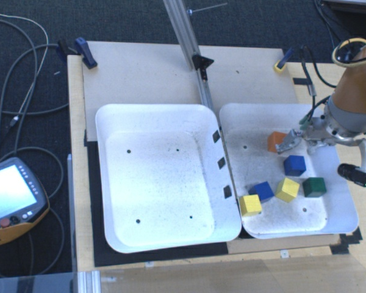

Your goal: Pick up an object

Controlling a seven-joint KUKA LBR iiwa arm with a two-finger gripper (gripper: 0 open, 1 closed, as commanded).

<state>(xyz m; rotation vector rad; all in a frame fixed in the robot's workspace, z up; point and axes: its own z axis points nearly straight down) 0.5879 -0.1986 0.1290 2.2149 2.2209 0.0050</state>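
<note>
Left bin (155, 176): white, shallow. Right bin (244, 127): white, holding six blocks. Yellow block (251, 205) at the front-left corner, blue block (263, 191) just behind it. Orange block (276, 141) mid-bin, touching the gripper (291, 140); whether the gripper is spread or pressed together cannot be told. Second yellow block (288, 189) near the front edge; second blue block (294, 165) behind it. Green block (314, 187) near the right edge.

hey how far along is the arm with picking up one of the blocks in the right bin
Done: the gripper has reached into the right bin. In hand: it sits beside the orange block, but no block shows between its fingers. Left: the grasp and lift; the blue, yellow and green blocks lie on the bin floor.
</note>
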